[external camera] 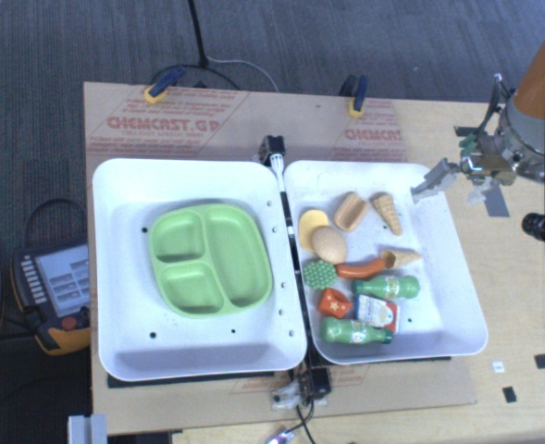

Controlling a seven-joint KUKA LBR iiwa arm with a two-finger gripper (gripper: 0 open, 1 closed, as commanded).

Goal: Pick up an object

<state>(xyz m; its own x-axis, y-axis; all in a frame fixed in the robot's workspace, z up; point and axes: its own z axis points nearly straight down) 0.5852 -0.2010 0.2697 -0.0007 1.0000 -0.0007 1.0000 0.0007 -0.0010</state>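
While flat, green bottle (357, 332) lengthwise left-right.

Setting: robotics test lab. Evidence: counter (494, 340) topped with a printed board (175, 123), fixed by two clamps (162, 84) at its far edge. On the board, two white bins (115, 248) side by side. Left of the board, over grey carpet (68, 26), a control pendant (55, 289) with cable. Black cable (196, 21) running beyond the board's far edge.

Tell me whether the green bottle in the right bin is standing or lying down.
Lying down. The green bottle rests on its side along the right bin's floor, near the front edge.
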